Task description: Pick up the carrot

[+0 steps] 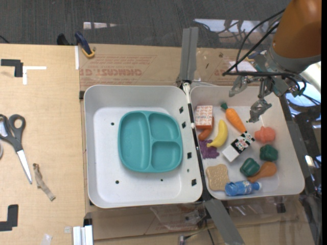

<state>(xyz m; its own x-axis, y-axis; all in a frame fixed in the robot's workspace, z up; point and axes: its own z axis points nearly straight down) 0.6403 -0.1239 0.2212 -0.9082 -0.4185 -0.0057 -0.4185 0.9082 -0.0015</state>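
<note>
The carrot (234, 119), orange with a small green top, lies slantwise in the upper middle of the right bin (294, 152), between a banana (220, 134) and the bin's far wall. My gripper (247, 101) hangs above the back of that bin, just right of and a little above the carrot. Its fingers (258, 108) are spread open and nothing is between them. The arm's orange band (301, 19) sits at the top right.
Several toy foods crowd the right bin: a pink box (203, 115), a black-and-white carton (239, 145), a red piece (264, 134), green peppers (268, 153), bread (218, 176), a blue bottle (241, 188). The left bin (97, 152) holds a teal divided plate (150, 141). Scissors (15, 137) lie far left.
</note>
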